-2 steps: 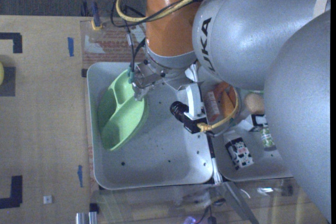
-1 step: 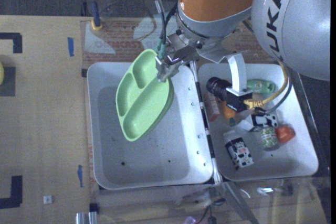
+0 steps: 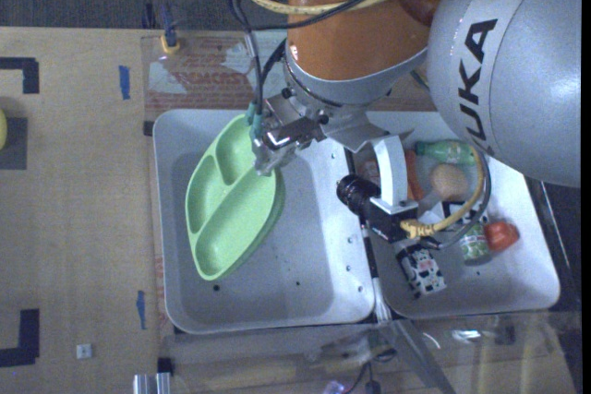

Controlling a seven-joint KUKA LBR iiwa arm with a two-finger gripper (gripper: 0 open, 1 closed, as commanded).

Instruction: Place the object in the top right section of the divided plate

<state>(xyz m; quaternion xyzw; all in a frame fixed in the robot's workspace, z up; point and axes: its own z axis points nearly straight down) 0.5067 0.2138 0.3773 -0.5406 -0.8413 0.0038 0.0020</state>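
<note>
Gripper over the plate's upper right edge; can't tell its state, and nothing visibly in it.

Plate sits in the left bin, tilted toward its upper left. Right of the plate, in the right bin, lie a green bottle, a tan item, a red piece and a cow-print toy. Which one is the task object, unclear; no object seen on the plate. To do this well: confirm the grasp first, centre over the top right section clear of the divider ridges, go low before release so it doesn't bounce or slide into a neighbouring section.
</note>
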